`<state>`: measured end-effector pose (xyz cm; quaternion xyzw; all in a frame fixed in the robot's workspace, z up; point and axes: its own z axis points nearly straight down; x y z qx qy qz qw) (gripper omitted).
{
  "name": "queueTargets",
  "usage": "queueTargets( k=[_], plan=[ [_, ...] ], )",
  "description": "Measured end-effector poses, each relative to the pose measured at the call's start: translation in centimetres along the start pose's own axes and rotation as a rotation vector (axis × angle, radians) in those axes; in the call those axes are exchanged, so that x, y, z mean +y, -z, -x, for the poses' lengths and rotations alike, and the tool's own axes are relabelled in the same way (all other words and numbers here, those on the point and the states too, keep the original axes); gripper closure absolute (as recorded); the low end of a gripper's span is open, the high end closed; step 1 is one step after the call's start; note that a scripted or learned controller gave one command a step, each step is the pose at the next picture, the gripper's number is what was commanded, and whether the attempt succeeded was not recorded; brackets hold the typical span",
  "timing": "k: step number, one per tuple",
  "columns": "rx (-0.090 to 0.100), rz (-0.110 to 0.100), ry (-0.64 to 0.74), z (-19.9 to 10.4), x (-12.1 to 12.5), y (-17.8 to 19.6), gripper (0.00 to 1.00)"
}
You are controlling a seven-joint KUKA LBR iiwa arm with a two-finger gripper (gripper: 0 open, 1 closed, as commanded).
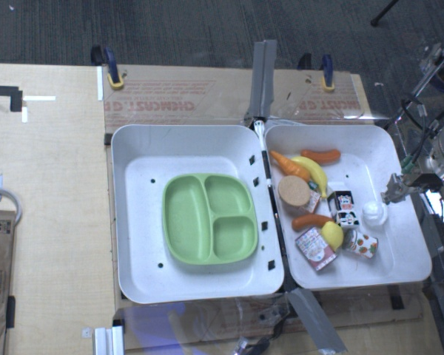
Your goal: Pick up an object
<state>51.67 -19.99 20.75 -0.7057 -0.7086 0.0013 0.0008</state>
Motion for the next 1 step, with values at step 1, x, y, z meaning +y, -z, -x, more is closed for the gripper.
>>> queueTargets(
  k=[1],
  plan=[
    [0.000,0.000,-0.001,0.00,0.00,0.00,0.00]
  ],
)
